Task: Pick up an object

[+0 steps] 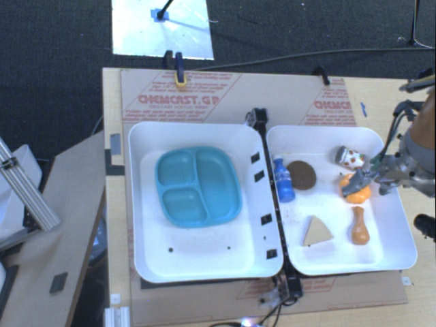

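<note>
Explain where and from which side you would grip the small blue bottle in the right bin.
Grip the blue bottle across its narrow body, coming straight down from above. It lies flat, lengthwise beside the bin's left wall, so a side approach is blocked there. The brown disc sits close on its right, so aim below it.

One fixed camera high above the bench, slanting down over both white bins.

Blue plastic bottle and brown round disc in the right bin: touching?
Cannot tell. In the camera view the blue plastic bottle and brown round disc sit edge to edge, with no plain gap or contact visible.
</note>
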### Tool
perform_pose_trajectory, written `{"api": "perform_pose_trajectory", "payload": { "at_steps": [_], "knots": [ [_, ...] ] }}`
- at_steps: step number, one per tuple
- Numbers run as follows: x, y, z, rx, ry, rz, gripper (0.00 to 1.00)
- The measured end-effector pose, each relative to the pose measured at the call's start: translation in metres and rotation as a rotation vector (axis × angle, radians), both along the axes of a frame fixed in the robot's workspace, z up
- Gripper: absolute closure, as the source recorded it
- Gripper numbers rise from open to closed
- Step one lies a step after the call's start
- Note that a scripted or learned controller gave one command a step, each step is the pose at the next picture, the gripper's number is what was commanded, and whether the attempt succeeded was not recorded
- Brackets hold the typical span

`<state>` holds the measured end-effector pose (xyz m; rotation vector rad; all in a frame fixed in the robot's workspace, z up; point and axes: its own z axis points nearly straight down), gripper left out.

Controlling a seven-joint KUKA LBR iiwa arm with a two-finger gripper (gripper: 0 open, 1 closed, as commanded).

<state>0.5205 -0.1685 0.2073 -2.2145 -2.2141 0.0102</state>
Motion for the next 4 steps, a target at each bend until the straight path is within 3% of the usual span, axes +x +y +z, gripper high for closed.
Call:
{"api": "perform_pose_trajectory", "payload": {
  "at_steps": [1, 3, 4],
  "knots": [
    [0.003, 0.0, 0.007, -0.003, -0.013, 0.004, 0.0],
    [0.01, -0.001, -0.095, -0.001, -0.01, 0.001, 0.0],
    [0.01, 0.0, -0.124, -0.001, -0.01, 0.001, 0.0]
  ]
}}
